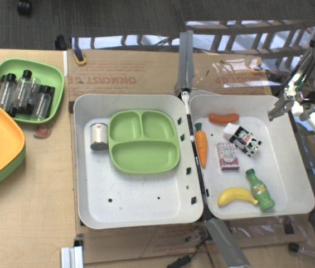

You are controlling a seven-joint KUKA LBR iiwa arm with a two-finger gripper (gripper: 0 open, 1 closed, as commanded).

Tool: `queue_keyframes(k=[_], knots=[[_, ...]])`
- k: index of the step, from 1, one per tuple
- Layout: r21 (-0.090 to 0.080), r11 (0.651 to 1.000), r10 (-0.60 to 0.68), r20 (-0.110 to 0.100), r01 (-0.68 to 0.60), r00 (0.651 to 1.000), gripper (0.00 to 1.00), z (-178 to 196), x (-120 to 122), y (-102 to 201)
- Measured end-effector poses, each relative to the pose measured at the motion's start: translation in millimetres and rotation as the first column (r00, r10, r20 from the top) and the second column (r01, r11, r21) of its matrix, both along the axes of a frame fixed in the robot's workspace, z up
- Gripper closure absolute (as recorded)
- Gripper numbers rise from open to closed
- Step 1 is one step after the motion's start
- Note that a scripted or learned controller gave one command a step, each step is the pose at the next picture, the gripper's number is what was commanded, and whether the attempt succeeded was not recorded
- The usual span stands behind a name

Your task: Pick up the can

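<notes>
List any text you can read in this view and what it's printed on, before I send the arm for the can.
"CHEMCOTZ": my best reading of the red print, seen upside down, on the cardboard sheet behind the bins; uncertain.
Can: no readable label.
Pink carton: print too small.
Green bottle: label blurred.

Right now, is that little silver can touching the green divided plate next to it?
Apart. The camera view shows a strip of white bin floor between the can and the left rim of the green divided plate.
</notes>
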State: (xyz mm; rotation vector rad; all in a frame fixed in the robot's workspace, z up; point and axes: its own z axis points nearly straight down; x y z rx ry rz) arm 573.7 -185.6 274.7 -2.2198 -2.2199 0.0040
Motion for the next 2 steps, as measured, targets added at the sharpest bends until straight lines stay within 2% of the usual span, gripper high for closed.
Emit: queue_keyframes(k=[1,2], knots=[[-0.001,0.996,-0.094,0.001,0.094,0.996,0.0,-93.1,75.1,47.0],[-0.003,0.996,-0.09,0.001,0.09,0.996,1.0,-84.7,75.3,46.9]])
